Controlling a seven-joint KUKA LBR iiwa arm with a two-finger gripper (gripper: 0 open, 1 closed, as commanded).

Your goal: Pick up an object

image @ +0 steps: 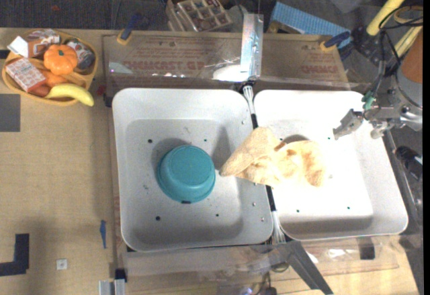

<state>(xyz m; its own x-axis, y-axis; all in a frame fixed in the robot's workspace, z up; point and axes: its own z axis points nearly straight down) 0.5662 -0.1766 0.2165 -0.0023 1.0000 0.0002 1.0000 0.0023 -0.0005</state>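
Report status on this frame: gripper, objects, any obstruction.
Gripper over right bin, near its right rim, holding nothing. Yellow cloth draped across the divider between bins. Teal bowl upside down in left bin. Path to cloth unobstructed.

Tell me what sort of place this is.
Probably a robotics lab pick-and-place station: two white bins side by side on a bench, a gripper over the right one, and practice props such as a teal bowl and a tan cloth.
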